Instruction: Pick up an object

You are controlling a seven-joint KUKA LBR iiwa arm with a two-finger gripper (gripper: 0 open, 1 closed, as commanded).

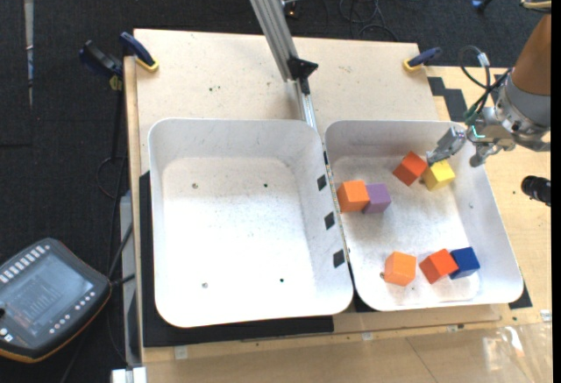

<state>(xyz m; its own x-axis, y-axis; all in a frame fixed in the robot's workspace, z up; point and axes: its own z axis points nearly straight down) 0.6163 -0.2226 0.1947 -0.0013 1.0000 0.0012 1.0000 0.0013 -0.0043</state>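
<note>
White bins (175, 153) hold orange (353, 195), purple (378, 197), yellow (439, 174), blue cubes (465, 261).

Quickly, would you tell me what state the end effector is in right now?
End effector: above the yellow cube; open or shut cannot be told.

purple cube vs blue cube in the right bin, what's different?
The purple cube lies mid-bin, while the blue cube lies near the right bin's front right corner. Purple touches an orange cube on its left; blue touches a red-orange cube on its left. Purple is pale, blue dark and saturated. Both look about the same size, rest flat on the bin floor, and lie apart from the claw.
</note>
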